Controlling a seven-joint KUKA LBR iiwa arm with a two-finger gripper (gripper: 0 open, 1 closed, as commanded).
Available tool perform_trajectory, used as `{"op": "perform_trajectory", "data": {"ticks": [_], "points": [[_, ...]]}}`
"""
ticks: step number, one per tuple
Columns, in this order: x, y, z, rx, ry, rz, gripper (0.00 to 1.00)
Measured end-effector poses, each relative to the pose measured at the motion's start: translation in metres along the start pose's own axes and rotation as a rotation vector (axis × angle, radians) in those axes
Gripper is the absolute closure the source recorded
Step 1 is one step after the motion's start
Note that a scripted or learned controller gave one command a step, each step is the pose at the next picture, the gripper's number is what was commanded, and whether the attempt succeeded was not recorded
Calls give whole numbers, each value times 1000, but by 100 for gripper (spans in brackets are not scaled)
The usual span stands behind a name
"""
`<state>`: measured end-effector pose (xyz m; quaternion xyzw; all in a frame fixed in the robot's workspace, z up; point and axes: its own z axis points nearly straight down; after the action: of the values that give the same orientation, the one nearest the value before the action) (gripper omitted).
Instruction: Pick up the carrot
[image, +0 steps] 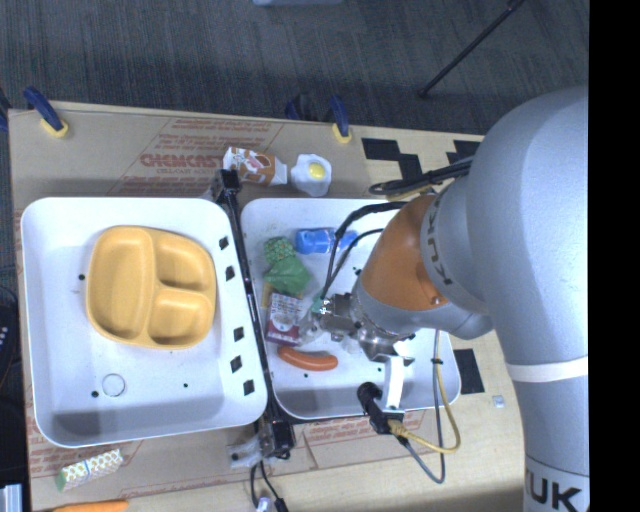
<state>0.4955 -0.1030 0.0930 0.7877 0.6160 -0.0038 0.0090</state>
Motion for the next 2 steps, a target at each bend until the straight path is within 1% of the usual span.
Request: {"op": "perform_trajectory", "data": {"ticks": [1,2], "points": [[5,-22,2,18,18,117,0],[5,-22,2,17,18,117,0]]}}
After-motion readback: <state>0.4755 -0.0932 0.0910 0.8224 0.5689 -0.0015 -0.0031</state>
